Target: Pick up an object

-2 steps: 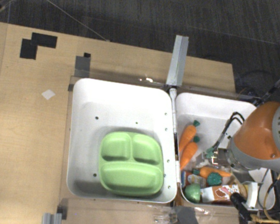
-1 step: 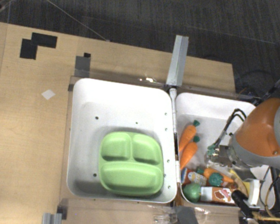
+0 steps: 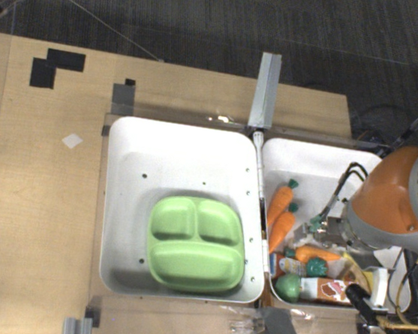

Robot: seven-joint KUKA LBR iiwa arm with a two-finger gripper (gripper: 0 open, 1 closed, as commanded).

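Nearest the camera, along the bottom edge of the right bin (image 3: 312, 161), a packed row is seen: 1 green ball (image 3: 287, 287) in the near-left corner, 1 orange-and-white carton (image 3: 326, 289) just beside it, and 1 small bottle (image 3: 296, 267) w/ a green end lying right behind them. No free room is left along that near wall. Further up, 2 toy carrots (image 3: 282, 211) w/ green tops are laid side by side, hugging the divider btwn the bins. 1 more orange piece (image 3: 317, 254) is seen just under the wrist area.

Arm (image 3: 397, 201) is reached in from the right, grey w/ the orange band over the right bin's right side. Gripper (image 3: 319, 228) is hung low over the clutter, near the carrots; whether its fingers are open or closed can't be told, and nothing is seen held.

Far half of the right bin is left bare — open room there.

Left bin (image 3: 130, 160): 1 green divided tray (image 3: 197, 242), 3 compartments, is set toward the near-right corner, close to the near wall. Bare floor is left on its far and left sides.
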